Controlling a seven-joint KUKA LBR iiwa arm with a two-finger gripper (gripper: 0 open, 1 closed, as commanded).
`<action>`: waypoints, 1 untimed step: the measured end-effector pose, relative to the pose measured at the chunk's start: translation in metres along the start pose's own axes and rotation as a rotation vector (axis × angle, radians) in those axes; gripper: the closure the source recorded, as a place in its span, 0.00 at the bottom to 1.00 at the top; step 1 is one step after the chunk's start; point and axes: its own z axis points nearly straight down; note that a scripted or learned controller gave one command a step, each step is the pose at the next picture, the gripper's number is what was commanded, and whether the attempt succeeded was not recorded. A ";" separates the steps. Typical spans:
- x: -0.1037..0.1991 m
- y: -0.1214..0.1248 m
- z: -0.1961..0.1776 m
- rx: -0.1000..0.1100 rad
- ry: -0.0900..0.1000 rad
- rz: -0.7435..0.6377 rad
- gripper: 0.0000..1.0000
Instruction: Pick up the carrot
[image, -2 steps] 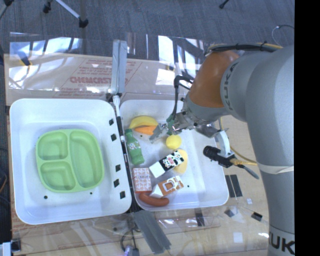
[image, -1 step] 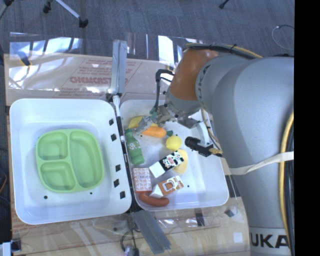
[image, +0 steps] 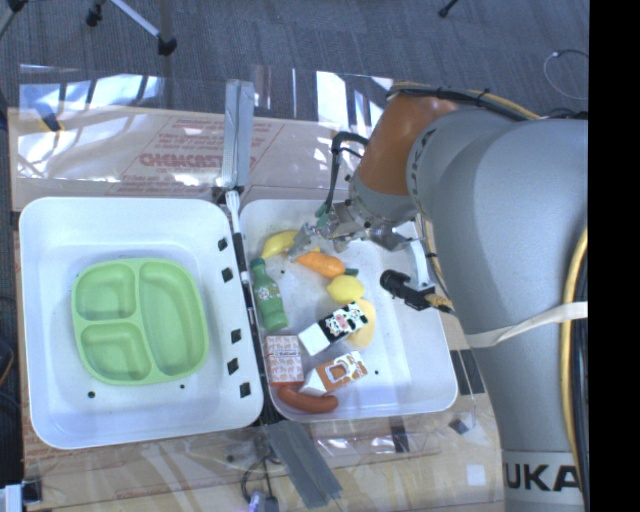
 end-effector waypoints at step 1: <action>0.002 0.002 -0.009 0.000 -0.001 -0.009 1.00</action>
